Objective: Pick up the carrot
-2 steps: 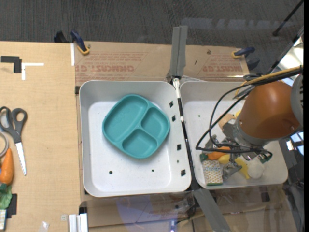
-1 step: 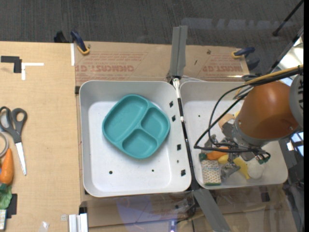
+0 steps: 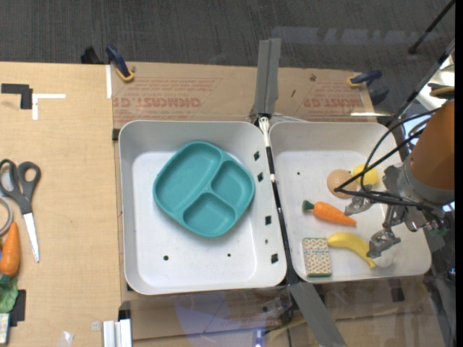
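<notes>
Carrot (image 3: 332, 212) at centre of right bin (image 3: 318, 132), lower right of frame; banana (image 3: 351, 245) just below it, so a descent drifting low may catch the banana instead; gripper (image 3: 370, 225) released, fingers spread, grasping nothing, right of the carrot.

Carrot (image 3: 330, 212) behind banana (image 3: 350, 243), seemingly apart.

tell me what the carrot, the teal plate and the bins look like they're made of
Carrot: likely moulded plastic toy; even orange, smooth, with a green stub end.
Teal plate: probably matte plastic; one flat colour, rounded moulded compartments.
Bins: seemingly thin, slightly glossy white plastic or coated metal; soft reflections along rounded walls.
</notes>
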